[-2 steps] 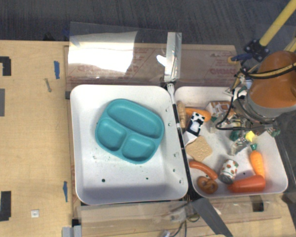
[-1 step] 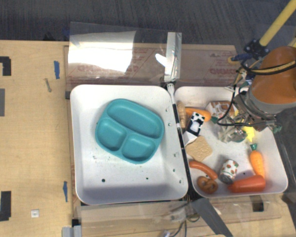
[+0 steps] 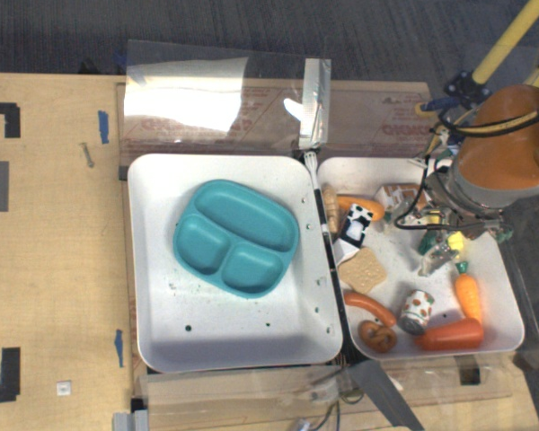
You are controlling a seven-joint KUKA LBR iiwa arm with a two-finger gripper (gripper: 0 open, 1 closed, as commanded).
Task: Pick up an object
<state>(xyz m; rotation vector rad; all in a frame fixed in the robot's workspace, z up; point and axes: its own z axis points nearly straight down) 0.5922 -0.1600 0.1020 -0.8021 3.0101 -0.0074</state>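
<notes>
metal two-finger gripper (image 3: 442, 251) hangs mid-right over the shallow white right bin (image 3: 512, 330); its state i cannot tell; no readable writing.

The arm (image 3: 508, 155) has a rounded orange band above a grey wrist ring. Black and yellow cables loop across it, and thin wires trail down to the metallic gripper (image 3: 442, 251).

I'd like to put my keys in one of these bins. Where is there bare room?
Left bin: bare floor all around the teal tray, widest along the near edge. Right bin: crowded with toy food; the gripper hangs there.
</notes>
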